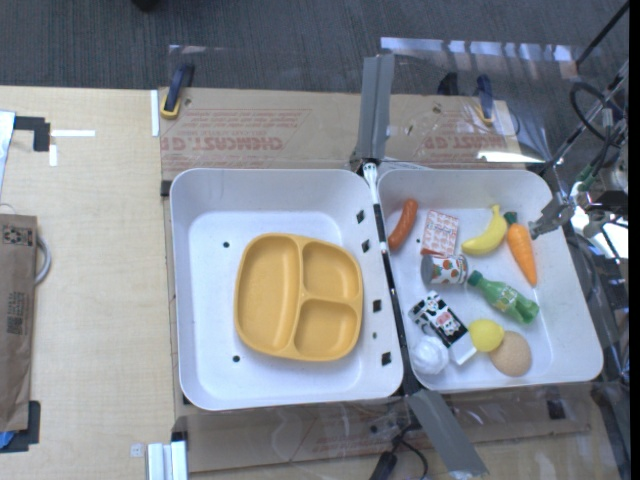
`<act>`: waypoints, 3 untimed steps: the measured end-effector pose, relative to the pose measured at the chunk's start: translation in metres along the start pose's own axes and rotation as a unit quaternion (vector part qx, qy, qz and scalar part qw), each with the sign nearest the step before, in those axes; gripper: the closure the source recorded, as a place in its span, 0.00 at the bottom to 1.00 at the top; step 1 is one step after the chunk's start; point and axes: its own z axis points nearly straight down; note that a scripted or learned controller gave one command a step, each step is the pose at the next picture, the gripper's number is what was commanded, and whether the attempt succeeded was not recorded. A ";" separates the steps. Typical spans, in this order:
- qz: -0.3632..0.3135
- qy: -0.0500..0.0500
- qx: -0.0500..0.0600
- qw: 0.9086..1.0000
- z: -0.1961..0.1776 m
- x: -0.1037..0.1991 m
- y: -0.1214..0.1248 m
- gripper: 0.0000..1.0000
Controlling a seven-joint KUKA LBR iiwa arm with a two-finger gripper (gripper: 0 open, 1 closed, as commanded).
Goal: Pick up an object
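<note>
**Small toys crowded in the right bin**

Nearest lie a tan ball (pixel 511 354) and lemon (pixel 486 335), round and likely slippery. Farther back, the carrot (pixel 521 252), stiff and light, is judged best taken across its middle. The gripper (pixel 556 216) hovers beside it; its state cannot be told.

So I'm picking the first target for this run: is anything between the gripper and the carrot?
Nothing visible stands in the way. The gripper sits at the right bin's right side, just right of the carrot, with bare bin floor between them. The banana lies on the carrot's far side, and the green bottle lies below it.
</note>
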 end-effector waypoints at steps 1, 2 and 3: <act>-0.054 -0.001 -0.001 0.999 0.109 0.013 0.074 0.00; -0.108 0.000 -0.011 0.994 0.132 0.002 0.051 0.00; -0.162 0.000 -0.004 0.987 0.141 0.001 0.039 0.00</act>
